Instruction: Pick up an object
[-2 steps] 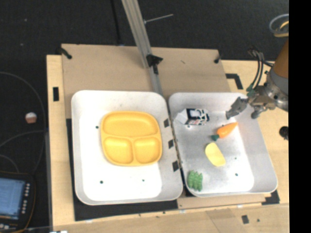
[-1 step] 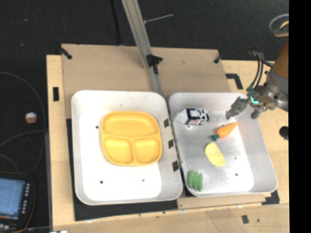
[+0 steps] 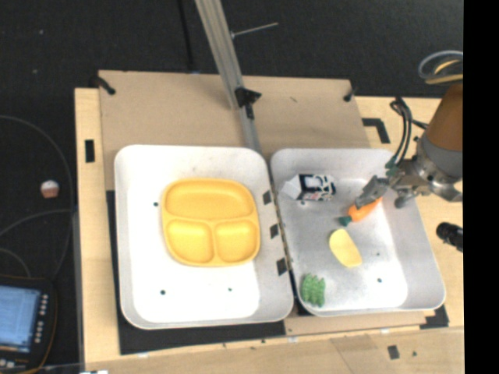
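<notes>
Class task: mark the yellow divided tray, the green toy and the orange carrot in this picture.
yellow divided tray (image 3: 209, 199), camera view, large top compartment.
green toy (image 3: 313, 288), camera view, its middle.
orange carrot (image 3: 364, 209), camera view, orange body.

One camera is sitting high above the bench (image 3: 327, 107) and looking down at a slant. It is far enough to be showing both white bins, the left bin (image 3: 140, 287) and the right bin (image 3: 405, 279) (side by side, mid-frame). The arm (image 3: 444, 131) is coming in at the right edge.
</notes>
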Controlling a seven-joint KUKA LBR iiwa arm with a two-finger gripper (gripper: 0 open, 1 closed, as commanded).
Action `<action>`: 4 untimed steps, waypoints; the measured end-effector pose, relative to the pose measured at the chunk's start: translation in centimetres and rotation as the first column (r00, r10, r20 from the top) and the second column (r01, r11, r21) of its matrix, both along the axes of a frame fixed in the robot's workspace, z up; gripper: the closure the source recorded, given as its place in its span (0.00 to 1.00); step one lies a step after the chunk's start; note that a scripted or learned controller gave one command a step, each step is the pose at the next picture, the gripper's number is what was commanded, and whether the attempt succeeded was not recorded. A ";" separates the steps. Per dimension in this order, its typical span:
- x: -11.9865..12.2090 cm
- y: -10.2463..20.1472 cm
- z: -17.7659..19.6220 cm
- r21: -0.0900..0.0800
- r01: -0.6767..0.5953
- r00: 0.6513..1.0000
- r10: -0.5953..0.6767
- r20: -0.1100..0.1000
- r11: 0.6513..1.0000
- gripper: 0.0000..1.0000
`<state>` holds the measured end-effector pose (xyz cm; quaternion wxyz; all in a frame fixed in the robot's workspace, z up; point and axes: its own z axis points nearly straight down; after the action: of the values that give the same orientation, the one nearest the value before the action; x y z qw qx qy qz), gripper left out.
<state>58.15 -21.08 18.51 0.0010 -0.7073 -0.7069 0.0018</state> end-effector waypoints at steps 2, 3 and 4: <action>0.3 -0.7 -8.2 -0.003 0.001 1.000 -0.001 0.010 1.000 0.00; 0.3 -0.8 -7.2 -0.003 0.004 1.000 -0.004 0.009 1.000 1.00; -0.2 -1.6 -1.3 -0.003 0.001 1.000 -0.001 0.011 1.000 1.00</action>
<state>57.98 -22.66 17.25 -0.0038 -0.7077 -0.7065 -0.0012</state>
